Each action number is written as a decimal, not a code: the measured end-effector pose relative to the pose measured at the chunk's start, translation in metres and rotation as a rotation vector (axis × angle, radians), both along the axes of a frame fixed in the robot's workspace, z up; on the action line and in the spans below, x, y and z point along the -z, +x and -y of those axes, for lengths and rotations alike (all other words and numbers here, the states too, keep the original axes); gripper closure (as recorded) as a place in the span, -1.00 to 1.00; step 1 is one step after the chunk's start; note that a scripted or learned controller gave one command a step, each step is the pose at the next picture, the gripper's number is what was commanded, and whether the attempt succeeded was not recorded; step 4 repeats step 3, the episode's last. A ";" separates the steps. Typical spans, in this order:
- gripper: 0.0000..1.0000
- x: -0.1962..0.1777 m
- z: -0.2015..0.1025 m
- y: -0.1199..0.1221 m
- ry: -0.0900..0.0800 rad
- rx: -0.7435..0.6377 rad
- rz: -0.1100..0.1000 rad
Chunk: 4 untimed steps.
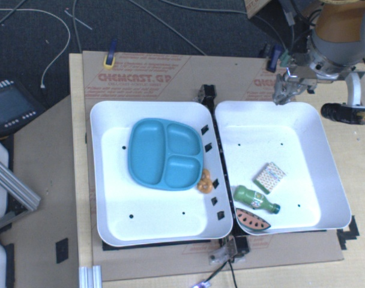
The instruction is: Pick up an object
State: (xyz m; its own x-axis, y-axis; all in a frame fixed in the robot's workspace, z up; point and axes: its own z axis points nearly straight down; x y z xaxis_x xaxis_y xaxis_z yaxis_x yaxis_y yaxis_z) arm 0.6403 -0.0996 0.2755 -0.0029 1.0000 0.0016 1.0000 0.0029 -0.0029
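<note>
Bench inventory, two shallow white plastic bins side by side on a cardboard-covered top.

Left bin [110,161]: one light blue plastic plate with three compartments [165,153], lying flat toward the far half; one small orange-brown toy piece [205,183] just beside the plate's near right corner, close to the bin's right wall.

Right bin [302,131]: one small patterned rectangular packet [270,177], tilted, near the middle; one green toy bottle with a blue cap [256,199], lying on its side just near of the packet; one toy watermelon slice, red with a green rind [253,221], at the near left corner.

Arm: grey with an orange band, entering from the far right. Two-finger gripper [284,95] poised over the right bin's far rim, well apart from all three objects, carrying nothing. Whether its fingers stand wide or narrow cannot be told.
</note>
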 end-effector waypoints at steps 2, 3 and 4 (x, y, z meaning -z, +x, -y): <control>1.00 0.032 -0.107 -0.008 0.001 -0.003 -0.002; 1.00 0.050 -0.158 -0.016 0.001 -0.003 -0.002; 1.00 0.050 -0.158 -0.016 0.001 -0.003 -0.002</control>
